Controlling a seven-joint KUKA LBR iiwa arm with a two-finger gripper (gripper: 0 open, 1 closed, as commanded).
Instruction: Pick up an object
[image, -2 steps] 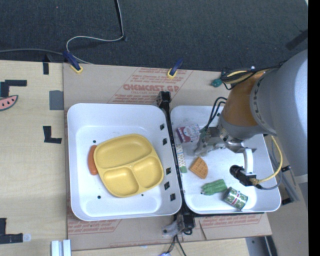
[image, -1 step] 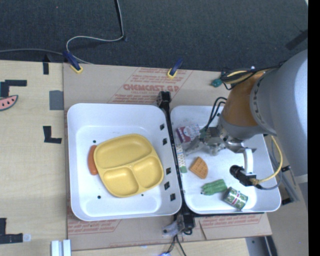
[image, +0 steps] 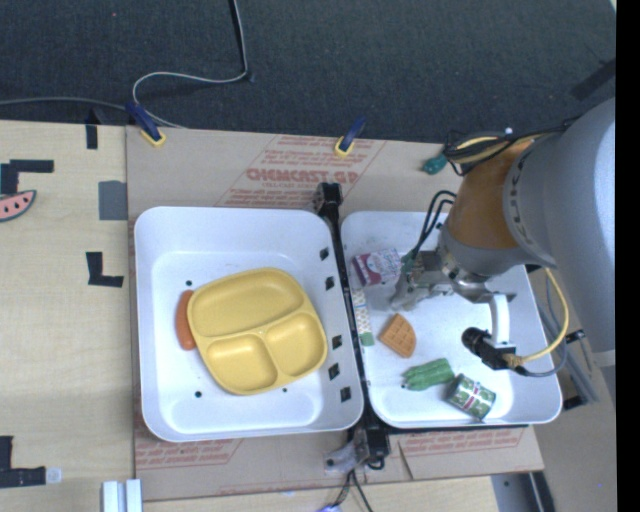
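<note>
My gripper (image: 410, 287) hangs low over the upper left part of the right bin (image: 520, 400), under the grey arm with its orange band. Right beside it, to the left, lies a dark red and white packet (image: 375, 268). Below the gripper sits an orange waffle-like wedge (image: 398, 335). Further toward the front lie a green pickle-shaped toy (image: 428, 374) and a small green can (image: 470, 396) on its side. A narrow patterned strip (image: 360, 318) lies along the bin's left wall. I see nothing between the fingers.
The left bin (image: 160, 300) holds a yellow divided plate (image: 257, 328) with an orange object (image: 184, 322) peeking out at its left edge. A black divider with clips runs between the bins. Cables trail from the arm over the right bin's right side.
</note>
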